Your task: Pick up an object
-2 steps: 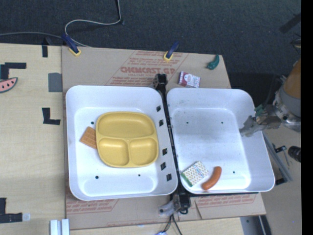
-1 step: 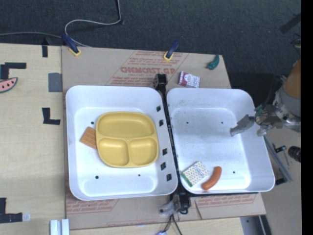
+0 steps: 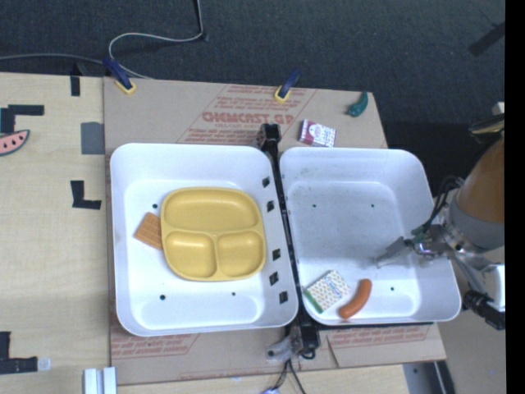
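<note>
1. Grey arm w/ orange band enters from the right; its two-finger gripper (image 3: 392, 255) sits low over the right shallow white plastic bin (image 3: 361, 164), fingers thin and dark, tips close together, clamped on nothing.
2. Orange sausage-shaped toy (image 3: 355, 299) lies just below-left of the gripper, apart from it, near the bin's front wall; long axis diagonal, upper end toward the right, lower end toward front-left.
3. Green-and-white patterned square packet (image 3: 326, 290) lies just beside the sausage's left.
4. Left white bin (image 3: 131, 167) holds a yellow three-compartment plastic tray (image 3: 215, 231) over a tan waffle-textured piece (image 3: 148, 231).
5. Bins rest on brown printed cardboard (image 3: 230, 115) atop a pale wood bench (image 3: 49, 179); dark carpet floor (image 3: 328, 23) behind.
</note>
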Tool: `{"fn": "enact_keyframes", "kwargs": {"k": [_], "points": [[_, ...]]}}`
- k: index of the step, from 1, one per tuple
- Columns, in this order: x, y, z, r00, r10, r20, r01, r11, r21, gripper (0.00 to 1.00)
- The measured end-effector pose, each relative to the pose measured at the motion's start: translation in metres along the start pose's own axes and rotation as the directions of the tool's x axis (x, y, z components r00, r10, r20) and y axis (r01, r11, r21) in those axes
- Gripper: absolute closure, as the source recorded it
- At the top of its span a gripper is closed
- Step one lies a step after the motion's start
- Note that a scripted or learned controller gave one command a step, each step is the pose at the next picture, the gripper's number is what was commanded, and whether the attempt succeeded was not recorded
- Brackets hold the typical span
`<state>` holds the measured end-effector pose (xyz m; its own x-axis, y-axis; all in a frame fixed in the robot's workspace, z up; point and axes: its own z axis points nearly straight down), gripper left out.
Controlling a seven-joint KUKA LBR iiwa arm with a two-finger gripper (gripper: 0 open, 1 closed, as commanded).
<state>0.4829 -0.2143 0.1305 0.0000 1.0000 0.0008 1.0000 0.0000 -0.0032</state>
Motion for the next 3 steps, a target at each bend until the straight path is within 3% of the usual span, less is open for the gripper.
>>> {"fn": "enact_keyframes", "kwargs": {"k": [1,3], "points": [[0.001,0.001,-0.01,1.0,-0.001,0.0,0.001,1.0,-0.002,1.0],[0.001,0.002,-0.029,1.0,-0.002,-0.001,0.002,1.0,-0.001,1.0]]}}
